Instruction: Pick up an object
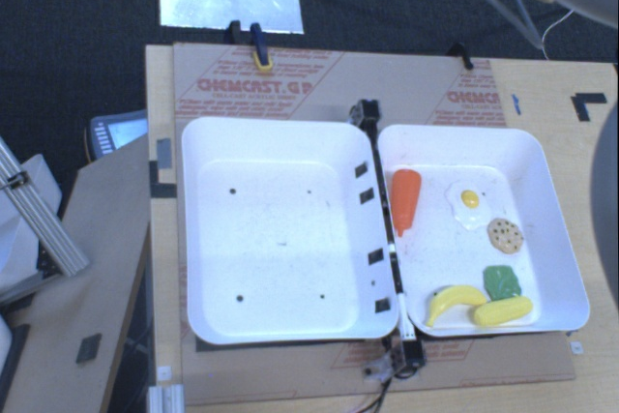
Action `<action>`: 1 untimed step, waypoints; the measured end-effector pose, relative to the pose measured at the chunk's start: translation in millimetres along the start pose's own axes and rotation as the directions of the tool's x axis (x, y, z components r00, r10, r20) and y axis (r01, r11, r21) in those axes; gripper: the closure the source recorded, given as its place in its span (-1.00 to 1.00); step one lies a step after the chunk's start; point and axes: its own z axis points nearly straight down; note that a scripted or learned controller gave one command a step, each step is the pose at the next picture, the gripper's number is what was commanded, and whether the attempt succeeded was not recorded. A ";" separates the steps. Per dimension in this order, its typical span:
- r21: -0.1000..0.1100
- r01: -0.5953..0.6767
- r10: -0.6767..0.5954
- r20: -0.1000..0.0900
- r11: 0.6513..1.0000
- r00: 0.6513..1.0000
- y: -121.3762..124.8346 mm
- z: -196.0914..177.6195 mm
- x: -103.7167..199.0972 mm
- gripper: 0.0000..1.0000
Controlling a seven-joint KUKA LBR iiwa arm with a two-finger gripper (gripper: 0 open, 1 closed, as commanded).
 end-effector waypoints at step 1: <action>0.002 0.011 -0.011 -0.003 1.000 1.000 -41.0 -0.9 38.0 1.00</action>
